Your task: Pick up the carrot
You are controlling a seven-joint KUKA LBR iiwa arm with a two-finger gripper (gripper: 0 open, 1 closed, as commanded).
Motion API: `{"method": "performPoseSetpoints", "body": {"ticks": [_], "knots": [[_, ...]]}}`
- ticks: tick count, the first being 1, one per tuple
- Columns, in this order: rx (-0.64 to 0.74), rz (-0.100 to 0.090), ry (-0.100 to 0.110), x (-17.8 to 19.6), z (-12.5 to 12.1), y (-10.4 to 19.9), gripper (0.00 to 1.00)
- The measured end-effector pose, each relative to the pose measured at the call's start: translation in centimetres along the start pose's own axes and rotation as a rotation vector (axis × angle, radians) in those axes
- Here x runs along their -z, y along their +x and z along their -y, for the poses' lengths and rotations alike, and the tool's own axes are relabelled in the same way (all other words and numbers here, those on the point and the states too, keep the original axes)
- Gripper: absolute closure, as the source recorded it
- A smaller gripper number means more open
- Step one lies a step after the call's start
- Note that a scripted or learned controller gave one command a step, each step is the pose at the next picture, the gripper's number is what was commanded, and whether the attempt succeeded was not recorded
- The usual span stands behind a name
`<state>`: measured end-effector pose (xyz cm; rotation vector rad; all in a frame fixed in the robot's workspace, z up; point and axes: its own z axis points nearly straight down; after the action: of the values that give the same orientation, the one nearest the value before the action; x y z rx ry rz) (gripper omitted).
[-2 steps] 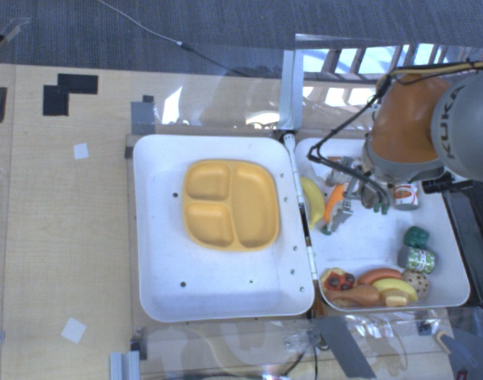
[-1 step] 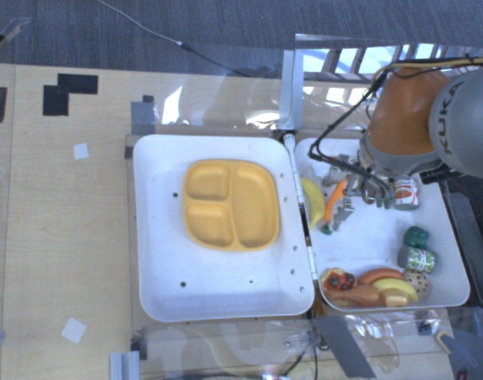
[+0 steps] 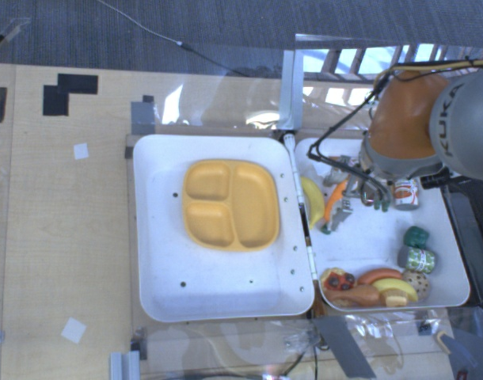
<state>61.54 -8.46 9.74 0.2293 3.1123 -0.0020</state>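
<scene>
The carrot (image 3: 334, 202) lay in the right bin (image 3: 455, 291), just beside a banana (image 3: 311, 199) near that bin's left wall, its green top pointing toward the bin's middle. The gripper (image 3: 354, 198) hung right over the carrot, touching or almost touching it, so the step in hand looked like the approach or the closing for the grasp. How far the jaws stood open could not be told, nor whether they had the carrot. The next move likely called for a firm close across the carrot, then a straight lift clear of the banana. On the arm (image 3: 431, 125), the letters "KU" could be read; a small can (image 3: 406, 194) carried a label too blurred to read
</scene>
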Motion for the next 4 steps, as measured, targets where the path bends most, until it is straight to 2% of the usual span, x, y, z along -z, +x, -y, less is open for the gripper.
{"method": "performPoseSetpoints", "body": {"ticks": [1,2,3,4], "knots": [[0.041,-0.009,0.001,-0.1,0.0,-0.4,0.00],[-0.016,-0.010,-0.001,-0.1,0.0,-0.4,0.00],[-0.146,-0.016,0.000,-0.1,-0.1,-0.5,0.00],[-0.170,-0.044,0.003,-0.4,-0.2,-2.1,0.00]]}}
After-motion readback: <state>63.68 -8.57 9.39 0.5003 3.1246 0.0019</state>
